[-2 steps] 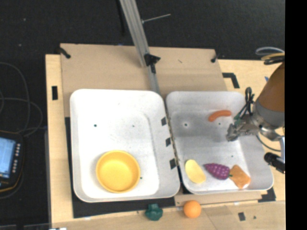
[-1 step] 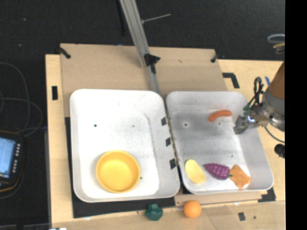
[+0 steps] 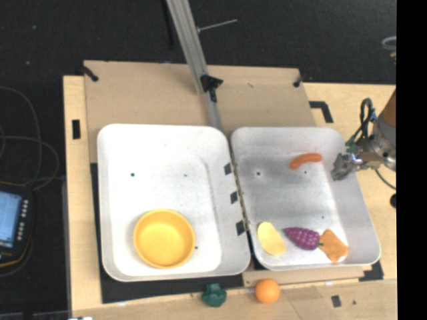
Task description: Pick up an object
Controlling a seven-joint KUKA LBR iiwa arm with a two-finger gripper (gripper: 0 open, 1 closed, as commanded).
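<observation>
The right bin [image 3: 293, 199] holds an orange sausage-shaped piece [image 3: 305, 160] near its far side. Along its near edge lie a pale yellow piece [image 3: 271, 239], a purple grape bunch [image 3: 301, 237] and an orange piece [image 3: 333, 245]. In the left bin [image 3: 160, 172] a yellow bowl [image 3: 164, 238] sits at the near side. My gripper [image 3: 344, 166] hangs at the right bin's right rim, to the right of the sausage piece and apart from it. Nothing shows between its fingers.
A grey metal pole [image 3: 193, 52] slants from the top down to the gap between the bins. On the bench in front of the bins lie an orange ball [image 3: 267, 291] and a small green object [image 3: 213, 295]. A screen [image 3: 10, 225] stands at the far left.
</observation>
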